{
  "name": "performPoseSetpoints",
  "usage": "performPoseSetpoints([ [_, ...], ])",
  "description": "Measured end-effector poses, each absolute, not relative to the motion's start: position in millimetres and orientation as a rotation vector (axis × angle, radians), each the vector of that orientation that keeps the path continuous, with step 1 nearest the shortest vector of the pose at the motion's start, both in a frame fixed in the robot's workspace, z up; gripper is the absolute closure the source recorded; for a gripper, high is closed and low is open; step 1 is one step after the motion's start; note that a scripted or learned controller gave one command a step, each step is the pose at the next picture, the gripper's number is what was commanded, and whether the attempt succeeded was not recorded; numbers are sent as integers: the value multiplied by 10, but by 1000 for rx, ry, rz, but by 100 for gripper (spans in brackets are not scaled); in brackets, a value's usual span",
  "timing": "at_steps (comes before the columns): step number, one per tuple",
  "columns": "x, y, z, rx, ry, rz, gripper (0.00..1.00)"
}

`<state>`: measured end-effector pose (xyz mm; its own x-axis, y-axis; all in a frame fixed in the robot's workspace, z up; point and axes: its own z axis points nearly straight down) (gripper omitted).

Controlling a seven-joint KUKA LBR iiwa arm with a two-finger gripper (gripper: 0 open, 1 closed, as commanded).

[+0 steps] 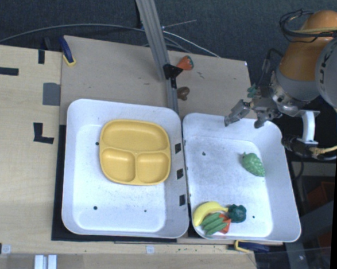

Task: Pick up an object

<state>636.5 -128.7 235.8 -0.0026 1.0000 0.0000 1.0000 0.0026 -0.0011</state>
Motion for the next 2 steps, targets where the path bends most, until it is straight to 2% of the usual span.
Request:
performPoseSetpoints([
  [1,6364,-1288,2358,-2218,-2224,2,0],
  [2,6405,-1244,1728,-2215,-2221,8,0],
])
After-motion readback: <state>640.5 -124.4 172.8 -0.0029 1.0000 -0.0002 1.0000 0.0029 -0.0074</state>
